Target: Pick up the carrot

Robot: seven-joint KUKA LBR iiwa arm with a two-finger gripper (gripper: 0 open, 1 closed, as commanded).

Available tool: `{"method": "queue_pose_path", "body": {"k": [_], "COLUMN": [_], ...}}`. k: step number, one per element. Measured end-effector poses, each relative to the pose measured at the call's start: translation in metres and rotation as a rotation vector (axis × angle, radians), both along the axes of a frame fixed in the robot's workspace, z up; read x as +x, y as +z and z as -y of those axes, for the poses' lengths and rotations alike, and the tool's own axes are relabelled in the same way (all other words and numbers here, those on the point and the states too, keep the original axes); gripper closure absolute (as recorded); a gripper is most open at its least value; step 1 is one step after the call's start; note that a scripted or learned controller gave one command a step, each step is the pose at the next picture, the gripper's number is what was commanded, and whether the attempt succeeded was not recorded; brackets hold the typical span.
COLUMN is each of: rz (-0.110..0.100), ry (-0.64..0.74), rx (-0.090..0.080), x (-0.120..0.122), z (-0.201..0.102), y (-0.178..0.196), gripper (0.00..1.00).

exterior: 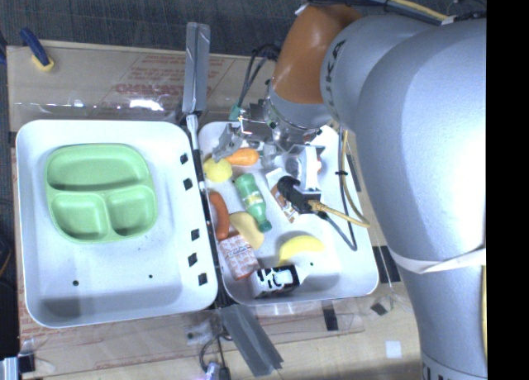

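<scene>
- Carrot [242,157]: small and orange, lying on its side at the far end of the right bin [357,281], close to the back wall.
- Gripper [245,140]: low over the carrot, right above it and perhaps touching. Impossible to tell if open or closed, because the metal parts hide each other; carrot not clearly seen between them, so no hold to report.
- Just beside the carrot, toward the middle wall: a yellow lemon [217,171]. Just in front: a green bottle [250,197], lying lengthwise along the bin.
- Further to the near side: a red sausage [219,212] along the left wall, a pale yellow piece [246,228] beside it, a banana [301,245], a small red packet [238,256] and a black and white object [277,279] at the near edge.
- Crowded bin, probably filled on purpose to make the picking hard; little free room around the carrot, so a risk of pushing the lemon or the bottle.
- Left bin [50,292]: holding a green divided tray [101,192], well apart from the carrot.
- Grey arm [413,163] with orange band, reaching in from the right and bending down steeply, likely to come at the carrot from above.
- Judgement: grasp step in hand, lift not yet done.
</scene>
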State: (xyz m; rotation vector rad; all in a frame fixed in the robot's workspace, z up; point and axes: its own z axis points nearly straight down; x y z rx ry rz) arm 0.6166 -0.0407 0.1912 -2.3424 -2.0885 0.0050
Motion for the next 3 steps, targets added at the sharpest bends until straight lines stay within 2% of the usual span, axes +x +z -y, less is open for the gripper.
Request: {"method": "queue_pose_path", "body": {"k": [1,2,3], "rz": [-0.003,-0.003,0.000], "ry": [0.005,0.005,0.052], "rx": [0.000,0.000,0.000], "x": [0.000,0.000,-0.005], "z": [-0.001,-0.001,0.028], "y": [0.009,0.009,0.000], "gripper": [1.00,0.00,0.00]}}
